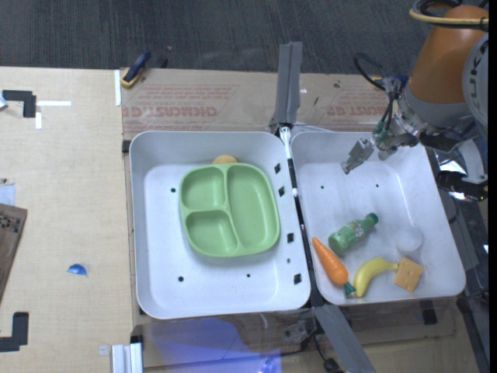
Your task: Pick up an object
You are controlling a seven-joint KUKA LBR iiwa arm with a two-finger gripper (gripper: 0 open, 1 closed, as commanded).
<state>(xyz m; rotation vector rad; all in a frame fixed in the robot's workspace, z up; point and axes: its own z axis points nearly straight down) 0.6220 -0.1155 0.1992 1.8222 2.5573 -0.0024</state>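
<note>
Presently gripper (359,156) hanging over right bin's (435,290) far end; whether spread or pinched, cannot tell; bottle (353,232), carrot (330,261), banana (370,273) and cracker (408,273) crowding near edge, well apart from it; risk: descending between neighbours, nudging them, closing on nothing.

Mirrored red "CHEMCZ"-like lettering on cardboard sheet (203,99) behind bins; otherwise illegible
</note>
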